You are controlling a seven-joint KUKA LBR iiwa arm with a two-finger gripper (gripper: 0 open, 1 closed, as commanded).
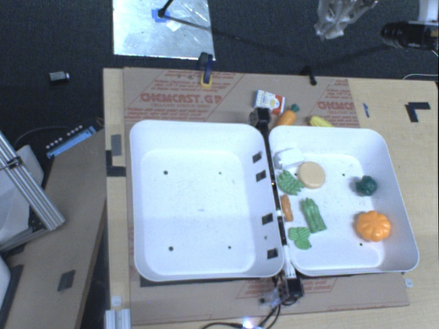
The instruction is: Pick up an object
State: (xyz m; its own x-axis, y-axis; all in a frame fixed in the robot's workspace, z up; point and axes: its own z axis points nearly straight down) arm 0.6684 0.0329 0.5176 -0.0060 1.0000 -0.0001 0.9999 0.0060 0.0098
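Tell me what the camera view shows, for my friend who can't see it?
Two white bins sit side by side; the right bin holds toy food, including an orange pumpkin, a tan disc and green pieces. The gripper hangs high above, far from them.

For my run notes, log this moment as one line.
gripper: high above the bench, behind right bin | holding: nothing seen | right bin: orange pumpkin, green toys, tan disc | task: not started
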